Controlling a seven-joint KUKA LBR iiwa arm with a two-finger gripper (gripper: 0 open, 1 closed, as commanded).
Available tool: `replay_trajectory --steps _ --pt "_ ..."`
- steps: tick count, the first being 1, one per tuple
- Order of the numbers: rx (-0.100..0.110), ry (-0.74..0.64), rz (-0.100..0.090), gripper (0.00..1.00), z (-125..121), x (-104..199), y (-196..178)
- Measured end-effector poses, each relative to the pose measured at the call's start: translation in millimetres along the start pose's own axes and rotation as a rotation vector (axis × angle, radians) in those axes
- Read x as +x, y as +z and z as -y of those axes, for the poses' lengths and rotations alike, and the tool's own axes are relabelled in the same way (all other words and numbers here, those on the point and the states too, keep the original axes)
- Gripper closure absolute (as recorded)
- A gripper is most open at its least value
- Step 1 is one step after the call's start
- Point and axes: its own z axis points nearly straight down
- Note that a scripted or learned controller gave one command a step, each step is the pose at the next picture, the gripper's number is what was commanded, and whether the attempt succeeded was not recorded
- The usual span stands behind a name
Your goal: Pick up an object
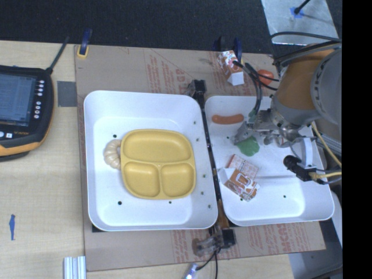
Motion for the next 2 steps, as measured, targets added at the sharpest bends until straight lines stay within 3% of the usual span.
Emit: replay_trajectory --steps 1,2 --pt "0.001 -0.002 0.002 1.0 0.1 -1.1 -10.3" --pt "0.002 -0.003 0.002 0.0 0.1 -1.1 -10.2"
